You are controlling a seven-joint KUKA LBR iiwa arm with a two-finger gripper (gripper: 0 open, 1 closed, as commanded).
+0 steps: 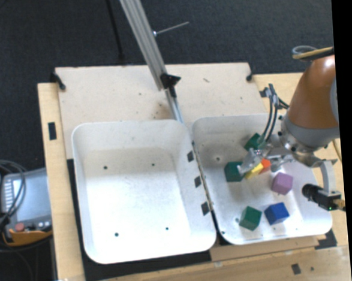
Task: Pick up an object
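The right bin holds several small blocks. A dark green block lies at its left-middle and another green one sits further back. A third green block and a blue block rest near the front wall, with a purple block behind the blue one. A small yellow and orange piece lies in the middle. My gripper is low in this bin, right at the yellow piece and beside the dark green block. The arm hides how it meets them.
The left bin stands beside the right one, sharing a middle wall. A slanted metal rail rises from behind the bins. A grey box with cables sits off the bench at the left.
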